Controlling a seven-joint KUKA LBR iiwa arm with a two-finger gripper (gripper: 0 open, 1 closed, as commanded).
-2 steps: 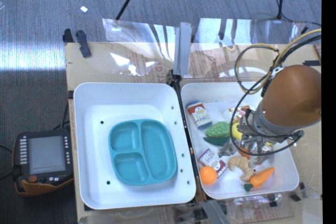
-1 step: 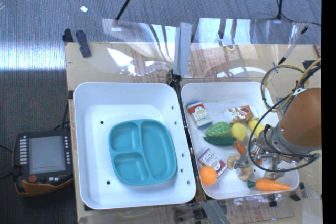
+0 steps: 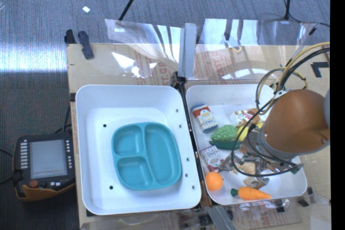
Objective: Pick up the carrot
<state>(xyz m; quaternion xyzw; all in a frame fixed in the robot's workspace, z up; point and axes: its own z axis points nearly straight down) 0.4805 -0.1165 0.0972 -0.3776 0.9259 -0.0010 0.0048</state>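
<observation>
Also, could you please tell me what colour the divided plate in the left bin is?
Teal; the camera view shows the divided plate clearly.

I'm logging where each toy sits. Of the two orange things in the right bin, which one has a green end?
The carrot, the long one lying along the bin's near edge with green at its left end. The orange ball to its left is plain and round.

Crowded in the right bin (image 3: 226, 93): carrot (image 3: 251, 194) along the lower wall, orange ball (image 3: 214, 181) just to its left, arm (image 3: 295, 122) overhanging the middle right. Open floor at the bin's upper left and top. Roomy around the teal divided plate (image 3: 146, 155) in the left bin (image 3: 91, 116), on every side.
</observation>
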